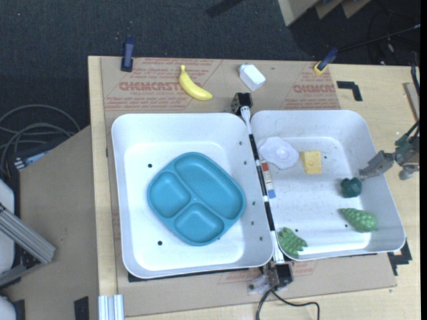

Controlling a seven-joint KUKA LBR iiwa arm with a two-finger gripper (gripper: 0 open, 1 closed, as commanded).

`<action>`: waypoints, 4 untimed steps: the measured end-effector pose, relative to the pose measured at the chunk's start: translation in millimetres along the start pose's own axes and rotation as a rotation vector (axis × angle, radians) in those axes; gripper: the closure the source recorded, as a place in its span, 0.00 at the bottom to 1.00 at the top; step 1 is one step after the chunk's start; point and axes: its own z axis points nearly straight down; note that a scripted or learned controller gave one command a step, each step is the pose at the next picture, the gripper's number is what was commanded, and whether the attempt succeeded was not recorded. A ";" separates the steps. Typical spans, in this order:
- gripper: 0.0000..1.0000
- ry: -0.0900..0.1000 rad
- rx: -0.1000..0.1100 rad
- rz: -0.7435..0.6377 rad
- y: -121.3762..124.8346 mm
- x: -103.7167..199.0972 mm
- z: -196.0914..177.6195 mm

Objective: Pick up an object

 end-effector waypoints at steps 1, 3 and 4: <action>0.00 0.002 0.004 -0.001 60.8 -2.6 124.1; 0.00 0.007 0.002 -0.003 3.2 -12.8 169.4; 0.00 0.001 -0.003 -0.002 106.1 23.4 127.4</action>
